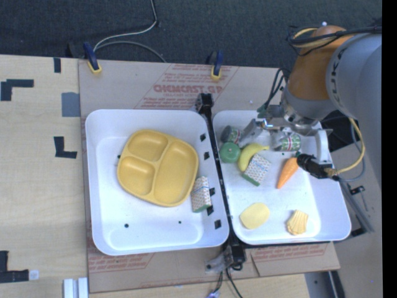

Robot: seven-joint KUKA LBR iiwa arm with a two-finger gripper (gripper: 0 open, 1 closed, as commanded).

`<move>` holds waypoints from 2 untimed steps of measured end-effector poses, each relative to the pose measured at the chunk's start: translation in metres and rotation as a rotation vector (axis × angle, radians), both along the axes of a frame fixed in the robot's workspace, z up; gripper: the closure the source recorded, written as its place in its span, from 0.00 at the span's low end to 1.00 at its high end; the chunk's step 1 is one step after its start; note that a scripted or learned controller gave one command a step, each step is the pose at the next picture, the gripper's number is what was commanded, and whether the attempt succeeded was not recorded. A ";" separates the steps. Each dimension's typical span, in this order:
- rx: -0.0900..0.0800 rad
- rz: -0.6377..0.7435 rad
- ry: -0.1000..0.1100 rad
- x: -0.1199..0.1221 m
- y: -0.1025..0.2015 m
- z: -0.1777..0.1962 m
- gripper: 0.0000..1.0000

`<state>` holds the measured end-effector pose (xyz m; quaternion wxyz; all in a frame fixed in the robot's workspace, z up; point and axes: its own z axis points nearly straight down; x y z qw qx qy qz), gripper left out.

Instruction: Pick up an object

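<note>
Currently: gripper (268,125) over right bin (329,228); jaw state indiscernible. Advised: centre on banana (248,153), descend squarely.

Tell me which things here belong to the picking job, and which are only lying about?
For the job:
gripper
right bin
banana
carrot
green can
yellow chip

Lying about:
left bin
yellow divided plate
small packet
blue clamps

Bulky grey arm (360,73), orange wrist band (313,73), looping yellow cables (358,143).
</note>
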<state>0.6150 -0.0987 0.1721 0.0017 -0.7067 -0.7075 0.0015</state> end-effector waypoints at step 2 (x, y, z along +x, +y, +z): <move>-0.001 0.001 -0.007 -0.004 -0.003 -0.086 0.00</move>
